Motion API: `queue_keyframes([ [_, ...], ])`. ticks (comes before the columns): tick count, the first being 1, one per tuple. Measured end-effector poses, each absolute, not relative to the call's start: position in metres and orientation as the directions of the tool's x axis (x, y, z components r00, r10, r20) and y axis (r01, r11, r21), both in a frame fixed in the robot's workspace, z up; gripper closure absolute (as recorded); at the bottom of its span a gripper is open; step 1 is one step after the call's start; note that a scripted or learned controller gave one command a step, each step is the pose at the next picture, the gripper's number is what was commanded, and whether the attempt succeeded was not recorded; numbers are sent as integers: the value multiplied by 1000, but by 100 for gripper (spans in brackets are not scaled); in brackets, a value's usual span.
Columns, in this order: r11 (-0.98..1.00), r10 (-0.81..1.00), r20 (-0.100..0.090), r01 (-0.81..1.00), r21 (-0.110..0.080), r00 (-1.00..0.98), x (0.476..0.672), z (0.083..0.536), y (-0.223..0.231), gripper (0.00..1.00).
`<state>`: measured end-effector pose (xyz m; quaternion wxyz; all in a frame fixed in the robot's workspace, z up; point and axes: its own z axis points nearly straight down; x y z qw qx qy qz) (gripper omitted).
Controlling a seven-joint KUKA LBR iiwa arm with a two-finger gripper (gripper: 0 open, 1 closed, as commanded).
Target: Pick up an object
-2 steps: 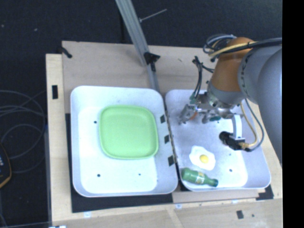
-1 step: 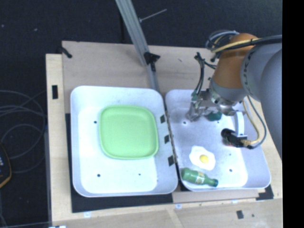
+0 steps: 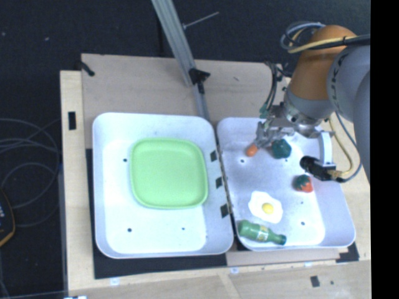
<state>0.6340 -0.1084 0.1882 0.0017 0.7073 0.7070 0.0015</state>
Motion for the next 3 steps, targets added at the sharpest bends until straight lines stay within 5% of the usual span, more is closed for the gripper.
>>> queue_keyframes([
  [1, 0, 1000, 0, 1000, 4, 0, 635, 222, -109, 100],
  [3, 4, 1000, 1, 1000, 2, -4, 609, 236, -6, 100],
])
